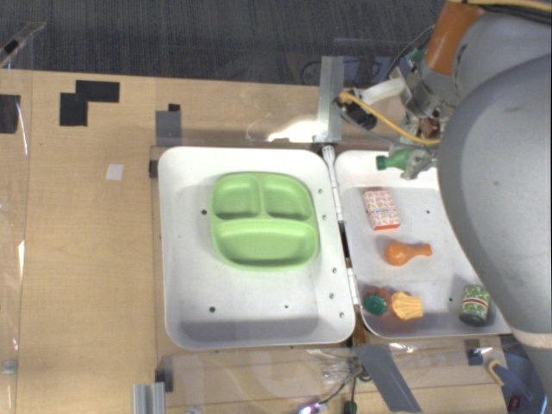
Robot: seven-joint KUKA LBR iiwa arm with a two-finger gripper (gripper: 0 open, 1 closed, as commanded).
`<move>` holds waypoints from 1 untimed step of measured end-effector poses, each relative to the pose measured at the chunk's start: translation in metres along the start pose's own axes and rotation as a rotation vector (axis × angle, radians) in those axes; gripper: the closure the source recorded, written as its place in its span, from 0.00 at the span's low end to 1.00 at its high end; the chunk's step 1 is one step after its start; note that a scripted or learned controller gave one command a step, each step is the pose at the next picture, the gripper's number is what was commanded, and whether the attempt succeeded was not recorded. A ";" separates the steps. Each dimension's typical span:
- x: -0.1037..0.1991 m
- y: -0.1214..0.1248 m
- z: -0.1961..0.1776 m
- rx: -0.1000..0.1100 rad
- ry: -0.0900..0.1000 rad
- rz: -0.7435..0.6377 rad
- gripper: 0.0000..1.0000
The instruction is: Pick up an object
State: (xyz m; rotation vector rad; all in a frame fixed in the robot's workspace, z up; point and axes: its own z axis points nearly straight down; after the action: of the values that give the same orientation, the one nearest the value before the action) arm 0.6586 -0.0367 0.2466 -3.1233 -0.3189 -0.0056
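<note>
Green bottle [398, 159] at right bin's [431, 198] far edge; hand [420, 164] beside it, possibly touching, grip unclear

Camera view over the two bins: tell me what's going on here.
A grey KUKA arm with an orange band reaches in over the right white bin, where small items lie loose: a pink patterned box, an orange drumstick-shaped toy, a yellow toy, a green round toy and a green can. The left white bin holds a green divided plastic plate. Nothing looks lifted yet.
</note>
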 end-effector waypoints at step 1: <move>-0.006 0.012 0.041 -0.001 -0.003 0.000 1.00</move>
State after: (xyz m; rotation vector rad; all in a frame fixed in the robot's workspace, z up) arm 0.6551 -0.0496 0.2054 -3.1244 -0.3195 -0.0010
